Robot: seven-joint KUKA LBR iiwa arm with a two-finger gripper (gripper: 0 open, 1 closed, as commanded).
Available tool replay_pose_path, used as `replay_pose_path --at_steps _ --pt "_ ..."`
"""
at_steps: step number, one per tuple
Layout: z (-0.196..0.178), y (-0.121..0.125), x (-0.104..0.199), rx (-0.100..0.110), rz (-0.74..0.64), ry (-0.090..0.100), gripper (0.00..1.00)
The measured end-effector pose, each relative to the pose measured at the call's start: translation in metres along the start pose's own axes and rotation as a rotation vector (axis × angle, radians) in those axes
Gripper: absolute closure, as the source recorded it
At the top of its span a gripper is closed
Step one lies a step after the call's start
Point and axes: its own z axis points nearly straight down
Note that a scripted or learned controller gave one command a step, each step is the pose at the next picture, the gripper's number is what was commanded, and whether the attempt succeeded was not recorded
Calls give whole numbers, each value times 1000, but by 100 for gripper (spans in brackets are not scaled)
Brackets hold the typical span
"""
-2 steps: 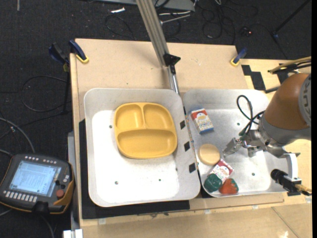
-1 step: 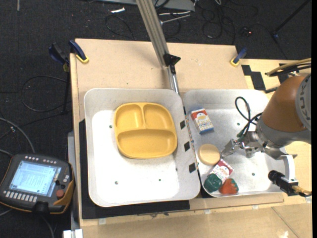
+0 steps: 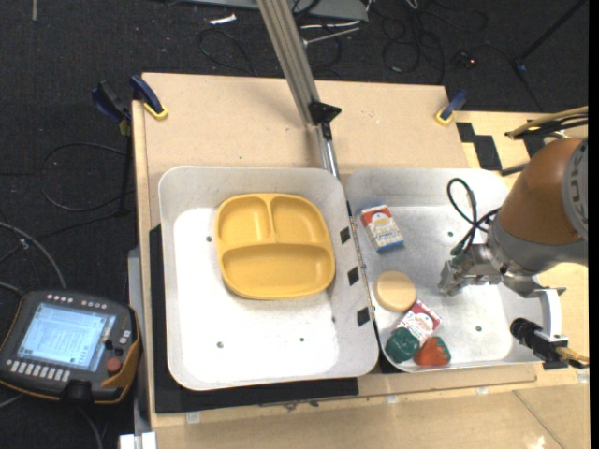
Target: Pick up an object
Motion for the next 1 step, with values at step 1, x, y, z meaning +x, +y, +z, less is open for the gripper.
replay_pose_path --at_steps 1 --pt "-43 0 2 -2 -3 -1 100"
